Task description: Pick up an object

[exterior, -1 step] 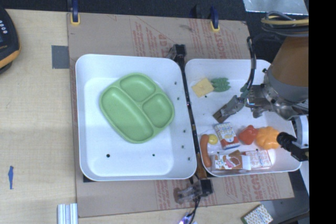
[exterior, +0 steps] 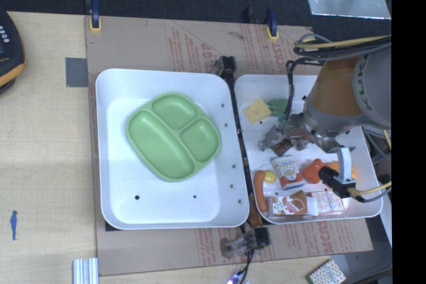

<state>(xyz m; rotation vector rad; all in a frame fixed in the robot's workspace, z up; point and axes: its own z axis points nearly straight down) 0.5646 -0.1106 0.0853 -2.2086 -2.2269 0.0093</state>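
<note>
Two white bins sit side by side on a sheet of brown card that covers the middle of the worktop. The left bin (exterior: 113, 209) holds a green divided plate (exterior: 174, 136), lying flat near the bin's centre, a little toward its far edge. The right bin (exterior: 247, 86) holds a clutter of small things: a pale yellow block (exterior: 256, 110) near its far left corner, a small printed packet (exterior: 285, 169) in the middle, an orange, carrot-like piece (exterior: 258, 187) along the left wall, and a flat carton (exterior: 291, 203) at the near edge with a white box (exterior: 328, 202) just beside it.

The arm (exterior: 346, 93) reaches in over the right bin from the worktop's right side, its orange band above the bin's far half. The jaws (exterior: 285, 135) hang low over the middle of that bin, just above the printed packet; they look like dark metal in shadow, and I cannot tell whether they are spread or closed, or pinching anything.
</note>
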